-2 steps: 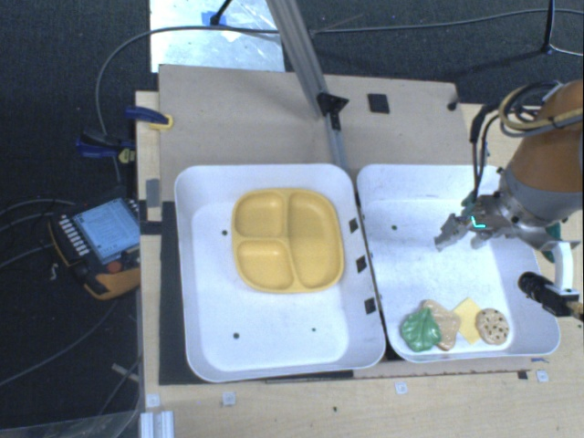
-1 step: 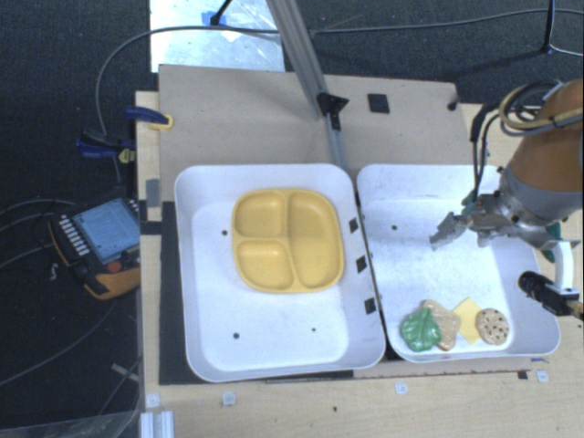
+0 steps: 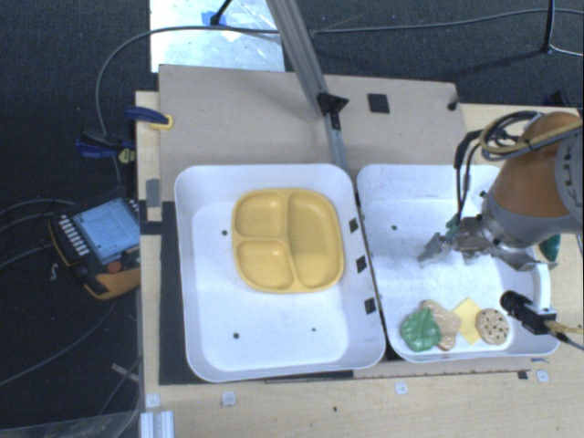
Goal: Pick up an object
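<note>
1. Four small flat items were observed in the right bin [image 3: 401, 210], clustered along its near edge and lying flat on the floor.
2. A green leafy piece [image 3: 420, 328] was recorded at the left end of the cluster.
3. A tan toast-like piece [image 3: 445, 322] was found touching the green piece, partly overlapped by it.
4. A yellow cheese-like square [image 3: 468, 318] was noted just right of the tan piece, turned corner-on.
5. A round speckled cookie [image 3: 492, 326] was logged at the right end, touching the yellow square.
</note>
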`<move>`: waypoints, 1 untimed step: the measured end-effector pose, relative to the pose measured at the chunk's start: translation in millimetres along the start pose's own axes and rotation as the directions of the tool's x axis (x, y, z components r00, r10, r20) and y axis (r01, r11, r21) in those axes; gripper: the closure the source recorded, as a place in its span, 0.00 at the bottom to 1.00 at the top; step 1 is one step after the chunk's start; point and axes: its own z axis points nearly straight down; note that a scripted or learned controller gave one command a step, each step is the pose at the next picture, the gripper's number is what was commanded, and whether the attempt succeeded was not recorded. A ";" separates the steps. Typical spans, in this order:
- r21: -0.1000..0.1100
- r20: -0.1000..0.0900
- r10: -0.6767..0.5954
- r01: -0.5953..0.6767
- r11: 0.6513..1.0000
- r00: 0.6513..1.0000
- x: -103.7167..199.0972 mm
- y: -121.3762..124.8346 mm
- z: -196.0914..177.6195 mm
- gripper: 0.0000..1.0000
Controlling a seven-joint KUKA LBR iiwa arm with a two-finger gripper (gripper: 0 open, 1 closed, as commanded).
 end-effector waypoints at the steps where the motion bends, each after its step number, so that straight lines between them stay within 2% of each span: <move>1: -0.008 0.001 0.000 0.000 1.000 1.000 -0.2 2.4 41.7 0.00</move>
